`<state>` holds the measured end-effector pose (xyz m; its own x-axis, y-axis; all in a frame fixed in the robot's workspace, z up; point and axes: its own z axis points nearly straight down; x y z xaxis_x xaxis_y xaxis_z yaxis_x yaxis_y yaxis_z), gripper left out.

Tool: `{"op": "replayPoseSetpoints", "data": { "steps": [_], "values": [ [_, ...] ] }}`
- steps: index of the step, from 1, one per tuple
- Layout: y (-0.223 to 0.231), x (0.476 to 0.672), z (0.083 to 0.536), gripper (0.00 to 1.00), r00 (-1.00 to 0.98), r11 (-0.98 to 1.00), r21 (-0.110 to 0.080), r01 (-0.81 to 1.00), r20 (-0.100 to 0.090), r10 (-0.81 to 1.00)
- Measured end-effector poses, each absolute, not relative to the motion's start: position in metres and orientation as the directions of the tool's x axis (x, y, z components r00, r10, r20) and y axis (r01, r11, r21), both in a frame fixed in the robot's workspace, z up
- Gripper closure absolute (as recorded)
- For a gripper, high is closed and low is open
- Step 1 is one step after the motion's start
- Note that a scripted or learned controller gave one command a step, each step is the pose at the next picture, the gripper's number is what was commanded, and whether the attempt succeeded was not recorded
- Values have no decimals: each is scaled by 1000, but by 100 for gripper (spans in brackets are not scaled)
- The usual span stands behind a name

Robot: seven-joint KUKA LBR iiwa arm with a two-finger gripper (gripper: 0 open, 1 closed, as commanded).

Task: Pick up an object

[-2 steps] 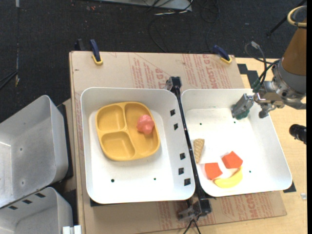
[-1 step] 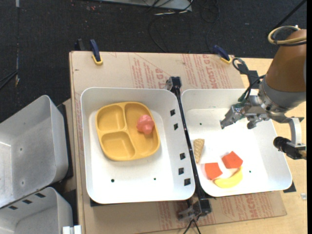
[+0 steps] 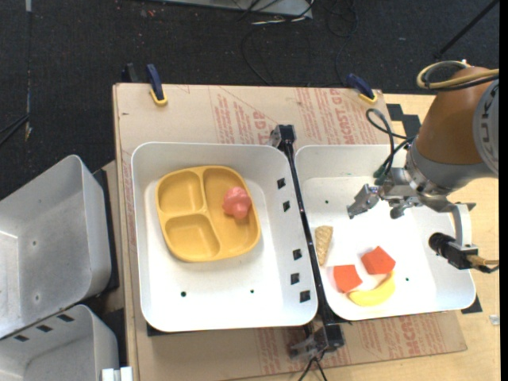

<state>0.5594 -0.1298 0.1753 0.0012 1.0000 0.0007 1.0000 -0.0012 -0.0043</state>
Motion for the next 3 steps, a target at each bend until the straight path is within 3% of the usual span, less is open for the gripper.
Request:
{"op": "replayPoseSetpoints", "data": {
  "steps": [1,2,3],
  "values": [
    [-130,559,132,0,2,-2,-5,1000,1,1000],
    [-130,560,145,100,2,-2,1,1000,0,1000],
    [-137,568,203,100,-2,2,6,1000,-2,1000]
  ]
}}
